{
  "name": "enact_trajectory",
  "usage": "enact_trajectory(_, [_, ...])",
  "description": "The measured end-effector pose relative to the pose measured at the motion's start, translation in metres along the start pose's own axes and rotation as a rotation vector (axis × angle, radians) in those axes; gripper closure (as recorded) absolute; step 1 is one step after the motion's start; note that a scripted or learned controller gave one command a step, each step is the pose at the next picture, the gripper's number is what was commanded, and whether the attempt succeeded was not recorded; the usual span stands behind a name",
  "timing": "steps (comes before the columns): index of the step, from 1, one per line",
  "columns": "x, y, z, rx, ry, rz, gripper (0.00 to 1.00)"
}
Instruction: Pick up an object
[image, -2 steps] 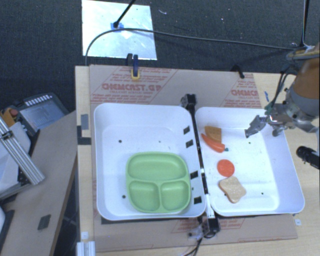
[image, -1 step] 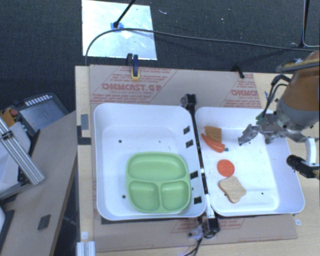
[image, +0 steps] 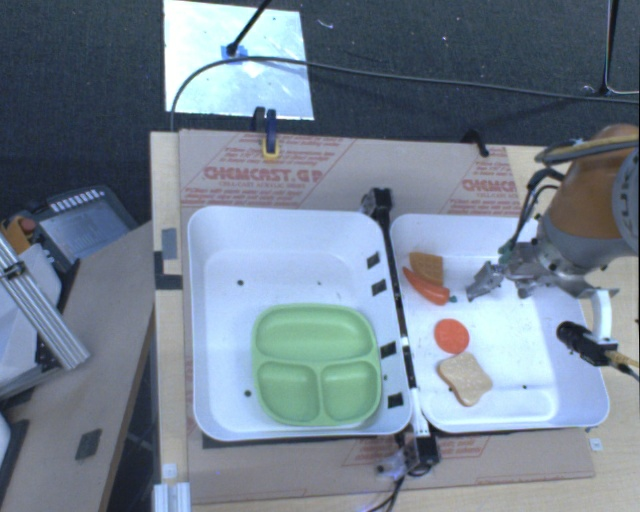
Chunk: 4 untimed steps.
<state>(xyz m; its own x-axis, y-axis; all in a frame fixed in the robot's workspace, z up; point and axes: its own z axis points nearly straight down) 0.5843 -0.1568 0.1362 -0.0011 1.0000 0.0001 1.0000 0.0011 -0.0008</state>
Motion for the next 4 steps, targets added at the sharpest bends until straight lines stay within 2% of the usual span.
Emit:
enact_trajectory(1, [0.0, 0.001, -0.013, -0.005, -0.001, 0.0, 1.0])
enact_trajectory(2, [-0.007, -0.001, -0.075, -0.008, -0.002, 0.0, 1.0])
enact_trajectory(3, [-0.007, 0.0, -0.082, -0.004, -0.001, -0.001, 1.0])
enact_trajectory(4, [0.049, 0.003, -0.091, -0.004, 0.001, -0.008, 1.0])
